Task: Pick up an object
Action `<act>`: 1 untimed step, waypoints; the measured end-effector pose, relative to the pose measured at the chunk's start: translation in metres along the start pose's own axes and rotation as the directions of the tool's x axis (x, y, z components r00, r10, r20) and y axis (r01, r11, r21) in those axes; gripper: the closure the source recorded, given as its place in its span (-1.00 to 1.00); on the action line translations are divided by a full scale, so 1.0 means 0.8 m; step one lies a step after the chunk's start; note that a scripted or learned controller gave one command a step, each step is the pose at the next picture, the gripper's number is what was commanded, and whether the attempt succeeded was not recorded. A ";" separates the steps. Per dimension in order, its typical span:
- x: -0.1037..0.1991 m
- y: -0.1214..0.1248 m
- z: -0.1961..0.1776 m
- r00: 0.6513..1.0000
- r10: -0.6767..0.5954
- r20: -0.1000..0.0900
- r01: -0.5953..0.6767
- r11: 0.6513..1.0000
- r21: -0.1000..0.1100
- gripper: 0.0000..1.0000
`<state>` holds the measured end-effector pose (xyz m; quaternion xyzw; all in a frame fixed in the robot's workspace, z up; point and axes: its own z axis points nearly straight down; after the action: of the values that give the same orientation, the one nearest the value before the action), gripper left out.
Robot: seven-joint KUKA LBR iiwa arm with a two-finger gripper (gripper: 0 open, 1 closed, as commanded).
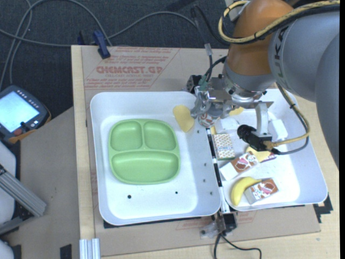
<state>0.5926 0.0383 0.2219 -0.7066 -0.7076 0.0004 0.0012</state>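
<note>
We see a bench top of brown board (135, 69) printed with red lettering, standing on dark carpet (48, 31). Grey cables (64, 7) loop over the carpet at the upper left, and a blue clamp (101, 43) grips the board's far left corner. A handheld control pendant (19, 114) with a lit screen lies off the board at the left edge.

Two shallow white bins sit side by side on the board, their inner rims touching. The left bin (161, 201) holds a green divided plate (144, 151) with three compartments, lying flat in its left half. A pale yellow piece (183, 117) rests near the left bin's far right corner, just beside the shared rim.

The right bin (307, 166) holds the candidate objects. A patterned packet (223, 144) lies next to the shared rim. A red and white packet (245, 162) lies just in front of it. A yellow banana (240, 188) lies near the front of that bin, touching a small red and white box (262, 189).

The arm (302, 42) reaches in from the right, its orange band above the wrist. The gripper (207, 108) hangs over the shared rim at the far end of the bins, close to the pale yellow piece. Its tip is cluttered and partly hidden, so we cannot tell how it is set or whether it holds anything.
</note>
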 end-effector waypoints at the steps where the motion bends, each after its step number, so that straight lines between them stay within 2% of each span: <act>1: 0.065 0.010 0.015 1.000 0.000 0.000 0.000 1.000 -0.002 1.00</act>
<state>0.6008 0.0899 0.2096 -0.7066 -0.7076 -0.0003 0.0003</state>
